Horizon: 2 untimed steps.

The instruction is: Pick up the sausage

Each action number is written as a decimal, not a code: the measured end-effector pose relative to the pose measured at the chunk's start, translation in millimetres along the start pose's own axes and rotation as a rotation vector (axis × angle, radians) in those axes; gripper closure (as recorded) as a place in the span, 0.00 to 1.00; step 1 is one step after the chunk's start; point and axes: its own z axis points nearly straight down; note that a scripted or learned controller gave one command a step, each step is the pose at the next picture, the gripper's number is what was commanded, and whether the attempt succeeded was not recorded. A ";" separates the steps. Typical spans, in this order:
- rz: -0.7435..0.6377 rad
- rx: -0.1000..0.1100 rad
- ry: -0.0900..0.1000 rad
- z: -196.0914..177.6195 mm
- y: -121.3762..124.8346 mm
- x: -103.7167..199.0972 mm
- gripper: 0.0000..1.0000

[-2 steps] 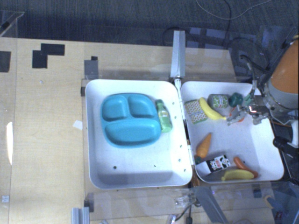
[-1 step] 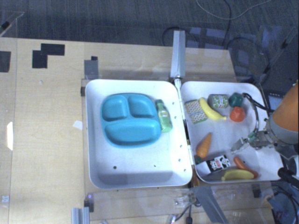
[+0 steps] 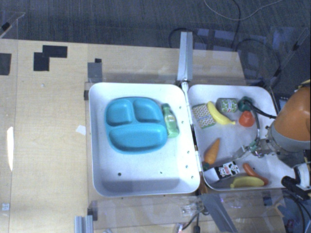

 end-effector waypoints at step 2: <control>-0.099 -0.001 0.000 0.1 1.9 7.1 0.00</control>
